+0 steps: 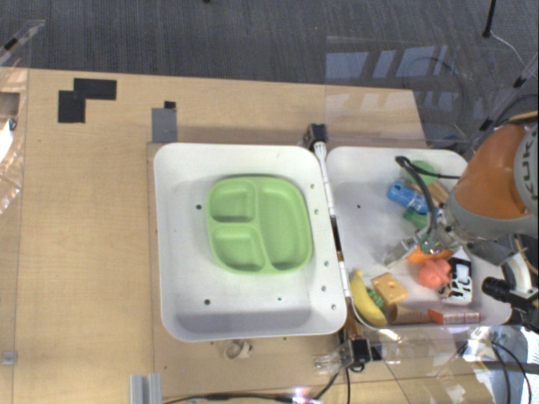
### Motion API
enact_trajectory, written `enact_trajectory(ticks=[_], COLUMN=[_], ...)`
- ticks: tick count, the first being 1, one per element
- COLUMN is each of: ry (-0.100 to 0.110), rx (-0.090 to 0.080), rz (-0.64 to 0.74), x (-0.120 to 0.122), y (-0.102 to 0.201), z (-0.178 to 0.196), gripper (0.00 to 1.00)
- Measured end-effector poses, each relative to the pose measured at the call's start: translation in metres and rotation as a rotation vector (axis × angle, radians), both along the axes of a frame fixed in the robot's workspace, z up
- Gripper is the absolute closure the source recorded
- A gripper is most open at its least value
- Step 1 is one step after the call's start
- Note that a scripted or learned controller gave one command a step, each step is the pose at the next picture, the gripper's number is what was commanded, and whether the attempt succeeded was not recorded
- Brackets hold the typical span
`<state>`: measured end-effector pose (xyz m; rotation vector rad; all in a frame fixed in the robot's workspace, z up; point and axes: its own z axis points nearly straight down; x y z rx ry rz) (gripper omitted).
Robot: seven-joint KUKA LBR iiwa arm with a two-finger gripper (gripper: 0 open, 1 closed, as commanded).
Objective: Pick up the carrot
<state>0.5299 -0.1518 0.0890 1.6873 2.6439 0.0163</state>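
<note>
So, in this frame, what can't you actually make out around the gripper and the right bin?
- Gripper: the arm's wrist covers it in the camera view, so whether it is open or shut is hidden.
- Carrot: an orange piece by the pink toy; too small to confirm.
- Green item: partly behind a cable.

Matt wood-look surface (84,251); smooth, slightly glossy white plastic bins (181,225); glossy green plastic tray (257,224) at nine o'clock.

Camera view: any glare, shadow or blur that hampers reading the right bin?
Camera view: sharp, evenly lit; soft shadow inside the left white bin below the green divided plate; clear panel reflections veil the right white bin top; the grey-orange arm hides part of its clutter.
</note>
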Motion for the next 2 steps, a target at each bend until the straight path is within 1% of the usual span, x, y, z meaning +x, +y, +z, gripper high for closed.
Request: enact_trajectory(ticks=[1, 2], ry=[-0.015, -0.001], rx=[-0.005, -0.002], rz=[0.010, -0.136], x=[0.005, -0.025], y=[0.001, 0.092], z=[0.013, 0.098], gripper=[1.00, 1.00])
